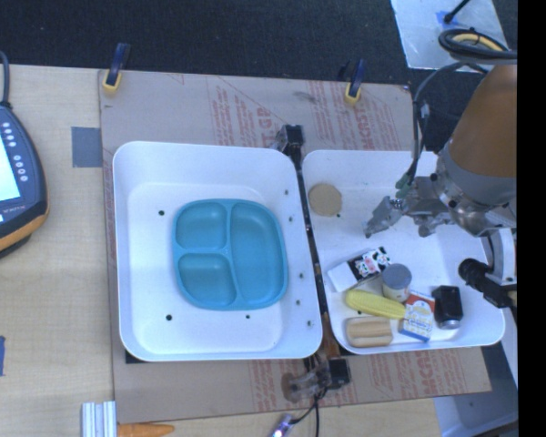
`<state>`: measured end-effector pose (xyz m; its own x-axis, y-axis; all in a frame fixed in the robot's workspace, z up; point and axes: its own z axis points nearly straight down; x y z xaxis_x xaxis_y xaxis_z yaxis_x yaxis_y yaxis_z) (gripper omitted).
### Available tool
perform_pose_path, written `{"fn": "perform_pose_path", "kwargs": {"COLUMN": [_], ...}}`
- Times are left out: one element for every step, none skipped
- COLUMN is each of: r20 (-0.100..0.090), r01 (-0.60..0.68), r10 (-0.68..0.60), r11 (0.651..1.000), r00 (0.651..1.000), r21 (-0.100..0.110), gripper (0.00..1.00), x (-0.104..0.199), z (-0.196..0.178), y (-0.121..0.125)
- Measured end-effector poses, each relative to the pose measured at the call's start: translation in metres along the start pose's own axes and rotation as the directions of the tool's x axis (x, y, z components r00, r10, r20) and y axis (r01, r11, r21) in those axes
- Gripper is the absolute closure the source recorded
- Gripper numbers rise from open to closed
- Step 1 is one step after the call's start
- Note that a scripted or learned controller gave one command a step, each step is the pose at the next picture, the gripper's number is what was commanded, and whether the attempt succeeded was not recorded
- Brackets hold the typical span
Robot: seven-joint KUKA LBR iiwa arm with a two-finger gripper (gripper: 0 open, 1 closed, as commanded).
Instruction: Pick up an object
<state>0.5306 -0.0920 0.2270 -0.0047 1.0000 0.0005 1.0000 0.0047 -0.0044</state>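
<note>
My pincer [382, 218] hangs over the right bin [346, 167]; whether it is open I cannot tell. The yellow banana [375, 302] lies near the front, long axis running left to right, slightly tilted. I should descend squarely across its width, clear of the small can [396, 280] beside it

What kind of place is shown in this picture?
Probably a robot lab bench set up for grasping trials. Two white bins sit on clamped cardboard, a teach pendant lies at the left, and the arm reaches over small mixed items.
</note>
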Motion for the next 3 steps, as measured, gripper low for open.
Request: {"fn": "perform_pose_path", "kwargs": {"r20": [0.001,0.001,0.002], "r01": [0.000,0.000,0.002], "r10": [0.000,0.000,-0.002], "r11": [1.000,1.000,1.000], "r00": [1.000,1.000,1.000], "r21": [0.002,0.002,-0.001], "gripper": [0.00,0.00,0.00], "x": [-0.002,-0.015,-0.003], "z": [0.090,0.132,0.135], "y": [0.014,0.010,0.027]}}
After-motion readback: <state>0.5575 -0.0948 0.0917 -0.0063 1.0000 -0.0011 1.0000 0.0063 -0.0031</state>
